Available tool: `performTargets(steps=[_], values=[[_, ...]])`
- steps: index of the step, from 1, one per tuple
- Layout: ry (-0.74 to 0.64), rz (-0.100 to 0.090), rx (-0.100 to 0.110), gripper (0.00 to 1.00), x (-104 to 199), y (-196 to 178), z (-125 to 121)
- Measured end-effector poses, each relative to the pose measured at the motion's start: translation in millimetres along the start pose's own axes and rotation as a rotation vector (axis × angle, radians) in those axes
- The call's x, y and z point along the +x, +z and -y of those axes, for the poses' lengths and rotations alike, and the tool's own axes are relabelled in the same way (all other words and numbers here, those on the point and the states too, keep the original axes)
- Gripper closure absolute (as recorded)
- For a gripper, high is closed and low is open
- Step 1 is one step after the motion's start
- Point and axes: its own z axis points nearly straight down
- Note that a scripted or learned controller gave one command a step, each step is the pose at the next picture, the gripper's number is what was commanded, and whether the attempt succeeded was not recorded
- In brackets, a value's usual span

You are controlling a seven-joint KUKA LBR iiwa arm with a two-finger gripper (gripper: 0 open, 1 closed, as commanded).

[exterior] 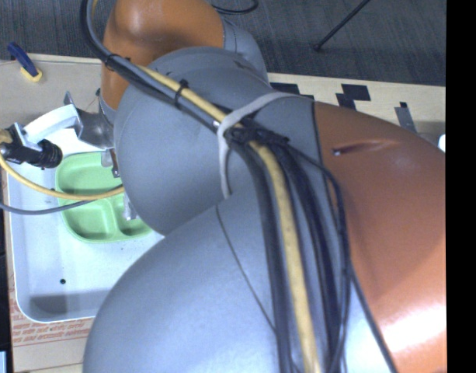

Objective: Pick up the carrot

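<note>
Carrot location is something I cannot tell from the camera view: the grey arm (pixel 222 208) sweeps across from the right and covers most of the bench (pixel 59 72), so the carrot may lie under it or behind it.

On the left I see the near part of the left bin (pixel 36 286), its white floor bare towards the front corner. A green dish (pixel 86 181) sits in that bin, partly tucked under the arm's grey casing. A yellow cable (pixel 32 186) loops over the bin's left side.

The end effector (pixel 98 130) appears to be the metal part poking out from the casing just above the dish, near the bin's back edge. I cannot tell whether it is apart, together or clamped on anything, because the casing hides its working end. I see nothing orange and carrot-shaped near it.

My judgement on handling: a carrot should be light and stiff, with a smooth, tapered, round body that can roll or squirt out of a pinch. I would take it across the thicker middle, square to its long axis, not at the thin tip. How it lies relative to the end effector I cannot tell.
</note>
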Motion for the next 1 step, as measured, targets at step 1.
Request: performTargets(steps=[1], values=[[0.0, 0.002, 0.0, 0.0, -52.4, 76.3, -12.6]])
